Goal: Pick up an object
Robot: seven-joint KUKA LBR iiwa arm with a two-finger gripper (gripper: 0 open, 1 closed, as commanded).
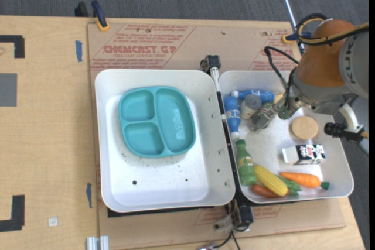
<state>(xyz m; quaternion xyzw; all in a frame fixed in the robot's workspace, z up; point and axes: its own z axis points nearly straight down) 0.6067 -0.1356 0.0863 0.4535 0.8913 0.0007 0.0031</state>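
Gripper [262, 117] low in the right bin [343, 181], near its upper left; I cannot tell its finger state. Blue bottle [253, 95] lies just above it, long axis roughly left-right. Second blue bottle [232, 109] just left, long axis up-down. Wooden disc [304, 127] to the right. Toy corn [270, 180], carrot [302, 179] along the near wall. Teal divided plate [157, 122] in the left bin [108, 126].

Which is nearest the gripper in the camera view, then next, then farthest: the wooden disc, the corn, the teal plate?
From the gripper, in the right bin:
1. Wooden disc, just to its right in the view.
2. Corn, lower down, near the bin's front edge.
3. Teal plate, over in the left bin.
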